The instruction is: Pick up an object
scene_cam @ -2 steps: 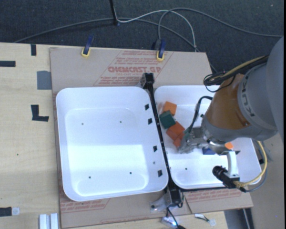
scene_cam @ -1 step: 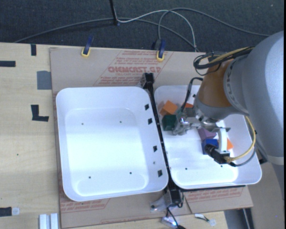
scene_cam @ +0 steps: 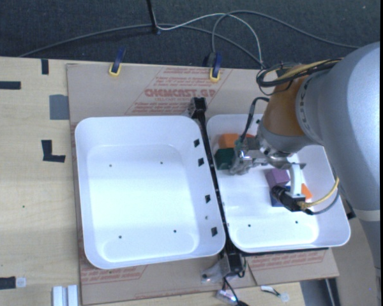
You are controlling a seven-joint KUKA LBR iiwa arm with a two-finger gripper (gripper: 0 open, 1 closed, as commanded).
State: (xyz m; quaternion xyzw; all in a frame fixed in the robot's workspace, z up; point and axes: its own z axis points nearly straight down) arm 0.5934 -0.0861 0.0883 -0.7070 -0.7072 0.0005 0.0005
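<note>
My gripper [scene_cam: 241, 160] is low in the right bin [scene_cam: 274, 231], near that bin's left wall. A dark green object [scene_cam: 224, 159] lies right against the gripper's left side. Just behind it, an orange object [scene_cam: 228, 140] rests close to the bin's back left corner. A purple object [scene_cam: 278, 175] lies to the right of the gripper, partly under the wrist. A small orange piece [scene_cam: 306, 194] shows beside the wrist bracket. The big grey arm with its orange band [scene_cam: 282, 116] covers the bin's right rear part.
The left bin [scene_cam: 140, 190] stands beside the right one, with a black divider strip [scene_cam: 210, 177] between them. Two clamps [scene_cam: 117, 67] hold the cardboard's back edge, and cables run behind it. The right bin's front floor is bare white.
</note>
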